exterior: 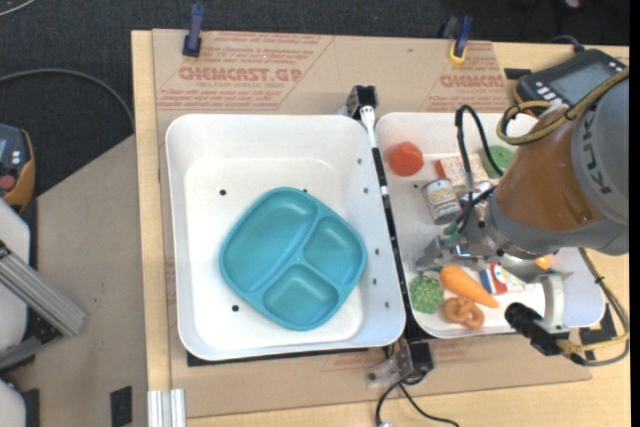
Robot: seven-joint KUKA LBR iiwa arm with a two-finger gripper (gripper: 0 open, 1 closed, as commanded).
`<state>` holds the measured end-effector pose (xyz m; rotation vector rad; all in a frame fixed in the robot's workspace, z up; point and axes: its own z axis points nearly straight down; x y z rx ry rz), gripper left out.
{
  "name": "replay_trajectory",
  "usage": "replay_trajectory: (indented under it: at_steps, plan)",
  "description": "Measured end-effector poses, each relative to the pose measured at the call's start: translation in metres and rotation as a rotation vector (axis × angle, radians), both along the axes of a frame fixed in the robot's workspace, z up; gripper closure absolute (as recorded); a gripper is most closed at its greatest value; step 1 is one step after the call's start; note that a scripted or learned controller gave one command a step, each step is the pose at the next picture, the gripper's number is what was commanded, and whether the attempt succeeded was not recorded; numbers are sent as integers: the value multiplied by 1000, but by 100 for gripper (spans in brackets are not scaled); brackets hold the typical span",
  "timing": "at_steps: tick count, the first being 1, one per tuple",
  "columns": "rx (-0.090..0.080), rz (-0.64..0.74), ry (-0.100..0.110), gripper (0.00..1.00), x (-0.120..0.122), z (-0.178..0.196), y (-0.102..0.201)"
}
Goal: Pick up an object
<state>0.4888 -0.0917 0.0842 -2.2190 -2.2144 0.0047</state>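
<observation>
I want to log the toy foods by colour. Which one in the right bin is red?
The round tomato, lying alone near the bin's far left corner. The carrot is orange, the pretzel brown, the broccoli green.

Light wooden bench [160, 245], top sheeted in brown cardboard [240, 70] printed with red lettering. Blue clamp [193, 28] on back edge at left, yellow-and-blue clamp [460, 37] at right. Two shallow white bins side by side on top, touching: left bin [190, 215], right bin [400, 130]. Black clips [362, 99] at seam between bins.
</observation>
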Motion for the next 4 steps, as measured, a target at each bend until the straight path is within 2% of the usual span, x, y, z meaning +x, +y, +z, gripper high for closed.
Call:
replay_trajectory:
  at_steps: [1,2,3,4]
  plan:
    - [-1,0,-3,0,-11,0,-6]
    - [-2,0,-7,100,-10,11,-5]
    - [-2,9,-20,100,34,106,39]
    - [1,11,-15,100,-9,193,103]
